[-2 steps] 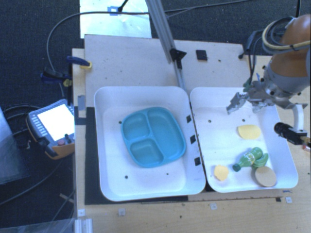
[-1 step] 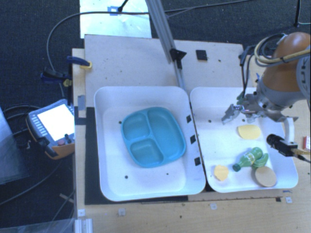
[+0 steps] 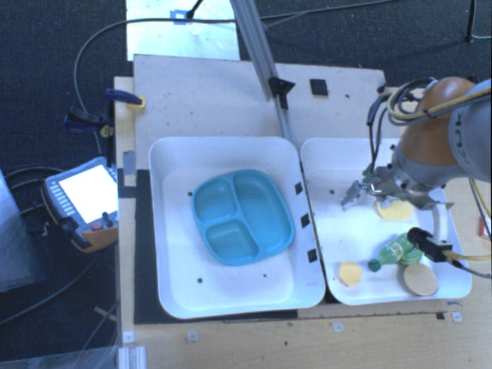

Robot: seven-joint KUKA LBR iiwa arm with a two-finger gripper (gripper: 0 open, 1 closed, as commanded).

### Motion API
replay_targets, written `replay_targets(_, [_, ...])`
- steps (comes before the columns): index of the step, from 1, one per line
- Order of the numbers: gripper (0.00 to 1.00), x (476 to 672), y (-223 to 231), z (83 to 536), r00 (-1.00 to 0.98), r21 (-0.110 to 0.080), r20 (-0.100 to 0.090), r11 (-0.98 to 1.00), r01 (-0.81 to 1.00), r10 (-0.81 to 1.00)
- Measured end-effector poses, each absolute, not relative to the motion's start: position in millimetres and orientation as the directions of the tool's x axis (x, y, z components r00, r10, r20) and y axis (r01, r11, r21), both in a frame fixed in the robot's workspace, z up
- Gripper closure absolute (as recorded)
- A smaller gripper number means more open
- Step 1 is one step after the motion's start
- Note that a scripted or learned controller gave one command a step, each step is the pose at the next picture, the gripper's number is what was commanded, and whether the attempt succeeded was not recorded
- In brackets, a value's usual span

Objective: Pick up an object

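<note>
While the gripper [image 3: 352, 198] hangs over the right bin [image 3: 327, 160], jaws apart w/ nothing between, we see a green bottle [image 3: 392, 253], yellow pieces [image 3: 350, 273] and a tan disc [image 3: 420, 280] near-right; blue tray [image 3: 242, 216] sits in left bin [image 3: 173, 156].

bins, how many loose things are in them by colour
Blue: 1, the divided plate in the left bin
Yellow: 2, a piece and a larger piece in the right bin
Green: 1, the bottle
Tan: 1, the round disc
Total: 5
</note>
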State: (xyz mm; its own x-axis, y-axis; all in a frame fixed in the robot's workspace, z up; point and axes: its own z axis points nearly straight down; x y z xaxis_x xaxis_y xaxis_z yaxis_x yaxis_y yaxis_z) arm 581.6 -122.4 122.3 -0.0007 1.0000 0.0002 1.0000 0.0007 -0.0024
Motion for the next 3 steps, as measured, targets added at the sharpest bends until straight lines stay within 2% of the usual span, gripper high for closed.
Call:
replay_targets(1, [1.00,583.3,-122,137,-0.001,0.004,-0.001,0.001,1.000,1.000])
replay_targets(2, [1.00,594.8,-123,194,-0.005,0.007,-0.002,0.005,1.000,1.000])
replay_targets(3, [1.00,596.0,-123,220,-0.005,0.005,-0.001,0.005,1.000,1.000])
